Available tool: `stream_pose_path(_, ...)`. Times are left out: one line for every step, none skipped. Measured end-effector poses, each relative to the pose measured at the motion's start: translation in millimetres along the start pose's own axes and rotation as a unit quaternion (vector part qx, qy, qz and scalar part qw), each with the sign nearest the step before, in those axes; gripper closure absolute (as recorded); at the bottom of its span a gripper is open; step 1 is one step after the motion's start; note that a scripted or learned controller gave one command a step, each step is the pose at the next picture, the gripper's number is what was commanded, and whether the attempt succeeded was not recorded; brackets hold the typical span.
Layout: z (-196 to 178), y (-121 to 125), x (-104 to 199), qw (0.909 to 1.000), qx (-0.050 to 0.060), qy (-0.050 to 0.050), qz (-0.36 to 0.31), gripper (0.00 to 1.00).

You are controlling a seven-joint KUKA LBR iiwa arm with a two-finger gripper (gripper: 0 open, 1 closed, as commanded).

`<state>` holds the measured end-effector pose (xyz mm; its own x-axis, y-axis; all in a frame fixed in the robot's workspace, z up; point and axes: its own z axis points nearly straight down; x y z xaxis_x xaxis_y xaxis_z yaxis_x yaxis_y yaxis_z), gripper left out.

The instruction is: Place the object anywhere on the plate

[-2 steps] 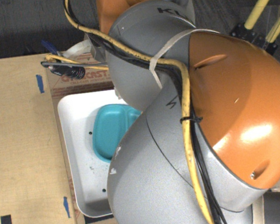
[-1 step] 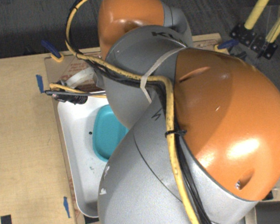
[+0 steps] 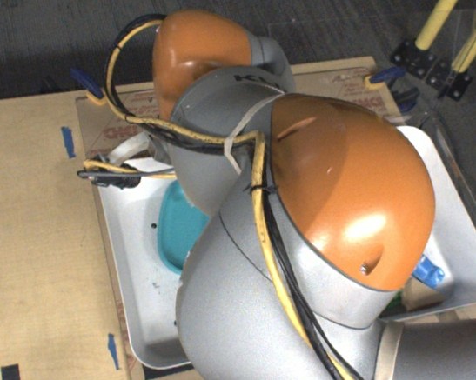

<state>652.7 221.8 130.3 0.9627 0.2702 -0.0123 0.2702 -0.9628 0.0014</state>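
Camera view: my arm (image 3: 316, 244) covers most of both bins. I cannot tell my tool's state. Left bin (image 3: 135, 269) holds the teal plate (image 3: 178, 233); something blue (image 3: 428, 273) lies right. Working this hidden, I risk missing the plate.

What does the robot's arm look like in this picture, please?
The arm is made of rounded, glossy grey segments with large orange dome-shaped caps at the joints. A bundle of yellow and black cables runs along its body and loops out near the far end, held by a white tie.
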Motion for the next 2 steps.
stream_pose_path(-168.4, -5.3, -8.5, 0.9997, 0.0, 0.011, 0.02, 1.0)
stream_pose_path(-66.4, -3.0, -4.7, 0.9994, 0.0, 0.001, 0.035, 1.0)
